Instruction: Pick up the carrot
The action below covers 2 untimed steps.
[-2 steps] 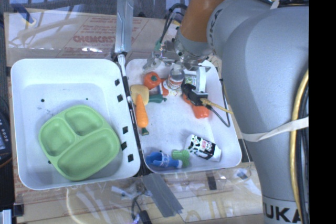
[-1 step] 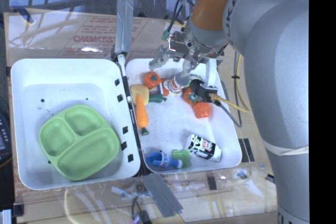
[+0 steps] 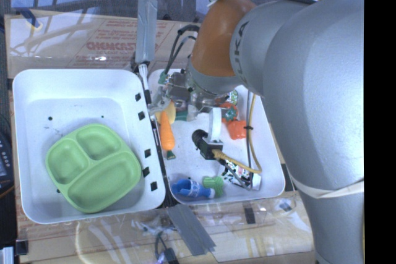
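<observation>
Low in the upper left corner of the right bin [image 3: 267,154], under the orange band of the grey arm [image 3: 309,71]: the pincer [image 3: 179,97], crowded by cables and brackets. Cannot tell whether released or clenched; too much hidden beneath the wrist.

Just below the pincer and slightly to its left: the carrot [image 3: 167,135]. Orange, with a paler yellowish end pointing up toward the pincer. Lying on the bin floor, lengthwise along the left wall and close against it. Upper end near or touching the pincer's lower edge; cannot tell which.

Further right at about the same height, toward the right wall: a small orange-red thing [image 3: 236,128]. Along the bottom edge of the same bin: a blue thing [image 3: 187,188], just beside it a small green thing [image 3: 213,182], then a black-and-white patterned packet [image 3: 240,177], tilted toward the lower right.

In the left bin [image 3: 62,102], well apart from the pincer: a green divided plate [image 3: 93,167] with three compartments, in the bin's lower half.

Across the top of the frame, behind both bins: flat cardboard [image 3: 93,40] with red print. At the bottom, on the counter [image 3: 260,235]: a strip of grey tape [image 3: 192,229].
</observation>
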### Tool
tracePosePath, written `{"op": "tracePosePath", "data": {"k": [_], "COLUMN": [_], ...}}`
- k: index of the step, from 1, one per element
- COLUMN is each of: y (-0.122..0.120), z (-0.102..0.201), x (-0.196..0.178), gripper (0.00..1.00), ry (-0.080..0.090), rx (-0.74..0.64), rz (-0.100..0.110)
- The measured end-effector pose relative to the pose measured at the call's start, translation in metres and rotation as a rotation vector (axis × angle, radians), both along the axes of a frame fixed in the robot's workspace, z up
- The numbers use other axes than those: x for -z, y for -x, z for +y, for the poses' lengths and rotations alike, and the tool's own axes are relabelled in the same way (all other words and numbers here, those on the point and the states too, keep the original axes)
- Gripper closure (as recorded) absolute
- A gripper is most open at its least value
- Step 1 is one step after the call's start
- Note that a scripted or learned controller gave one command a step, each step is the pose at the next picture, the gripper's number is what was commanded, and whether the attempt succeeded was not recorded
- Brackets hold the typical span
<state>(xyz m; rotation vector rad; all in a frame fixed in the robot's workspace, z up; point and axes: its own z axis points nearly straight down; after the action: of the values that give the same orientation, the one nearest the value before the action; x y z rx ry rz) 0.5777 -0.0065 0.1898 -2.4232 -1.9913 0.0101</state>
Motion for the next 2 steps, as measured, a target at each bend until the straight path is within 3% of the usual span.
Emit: {"op": "tracePosePath", "data": {"k": [1, 2], "y": [-0.0002, -0.0004], "z": [-0.0006, 0.0], "x": [-0.0005, -0.0096], "gripper": [0.0, 1.0], "ry": [0.0, 0.0], "rx": [0.001, -0.004], "rz": [-0.001, 0.002]}}
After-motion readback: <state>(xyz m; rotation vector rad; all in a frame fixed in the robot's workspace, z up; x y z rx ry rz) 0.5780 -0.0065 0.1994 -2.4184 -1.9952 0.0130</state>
